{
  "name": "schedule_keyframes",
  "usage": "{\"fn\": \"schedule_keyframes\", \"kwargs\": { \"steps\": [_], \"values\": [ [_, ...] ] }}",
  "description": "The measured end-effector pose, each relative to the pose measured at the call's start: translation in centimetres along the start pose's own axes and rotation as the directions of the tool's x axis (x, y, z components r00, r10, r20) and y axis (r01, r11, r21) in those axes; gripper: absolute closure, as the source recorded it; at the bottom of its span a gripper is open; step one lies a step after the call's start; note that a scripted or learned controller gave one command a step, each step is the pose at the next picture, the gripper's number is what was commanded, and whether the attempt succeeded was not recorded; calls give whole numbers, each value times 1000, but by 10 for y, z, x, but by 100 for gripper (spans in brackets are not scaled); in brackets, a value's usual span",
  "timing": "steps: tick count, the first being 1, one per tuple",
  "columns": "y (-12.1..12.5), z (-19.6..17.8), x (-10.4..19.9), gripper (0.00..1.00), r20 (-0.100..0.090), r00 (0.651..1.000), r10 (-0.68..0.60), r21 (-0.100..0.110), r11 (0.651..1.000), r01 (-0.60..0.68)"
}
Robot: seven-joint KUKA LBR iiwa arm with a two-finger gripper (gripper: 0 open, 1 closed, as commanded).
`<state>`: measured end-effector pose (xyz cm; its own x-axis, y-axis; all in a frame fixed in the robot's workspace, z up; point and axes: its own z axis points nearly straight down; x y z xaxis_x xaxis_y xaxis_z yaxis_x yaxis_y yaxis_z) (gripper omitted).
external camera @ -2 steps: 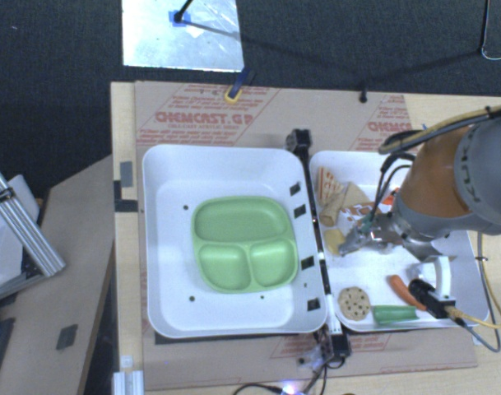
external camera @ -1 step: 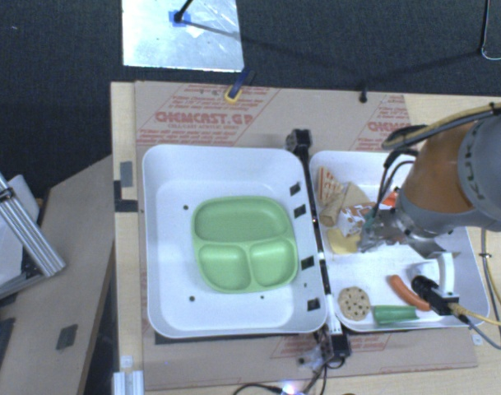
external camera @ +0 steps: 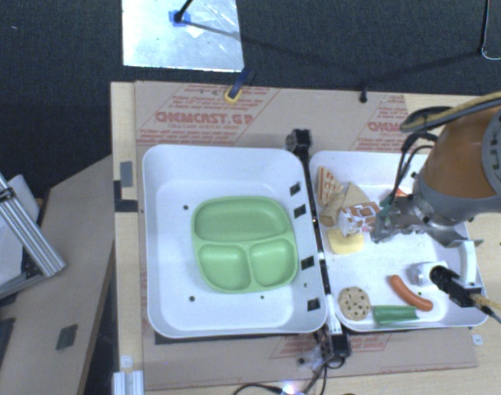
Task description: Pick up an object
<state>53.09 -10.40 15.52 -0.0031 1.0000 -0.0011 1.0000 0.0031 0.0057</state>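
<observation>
White plastic walls frame the right bin (external camera: 373, 161), where my end effector (external camera: 385, 220) hangs low among the toy food, just beside a small orange-and-white block (external camera: 359, 216) that sits against a yellow cheese wedge (external camera: 344, 242). I cannot tell how the end effector is set, and nothing shows gripped in it. I judge this the approach step, with the grasp not yet made. A sandwich slice (external camera: 331, 189), sausage (external camera: 410, 292), cookie (external camera: 354, 303) and green piece (external camera: 395, 313) lie in the same bin; the green tray (external camera: 242, 243) sits in the left bin (external camera: 164, 220). Next calls for centring over the block, then lowering.
</observation>
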Motion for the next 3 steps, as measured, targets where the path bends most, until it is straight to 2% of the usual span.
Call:
{"fn": "schedule_keyframes", "kwargs": {
  "steps": [1,2,3],
  "values": [
    [7,-45,-3,100,0,1000,-1,0,1000,1],
    [8,-71,-3,100,0,1000,-1,1,1000,1],
    [31,-80,51,100,-3,1000,-8,2,1000,8]
  ]
}}
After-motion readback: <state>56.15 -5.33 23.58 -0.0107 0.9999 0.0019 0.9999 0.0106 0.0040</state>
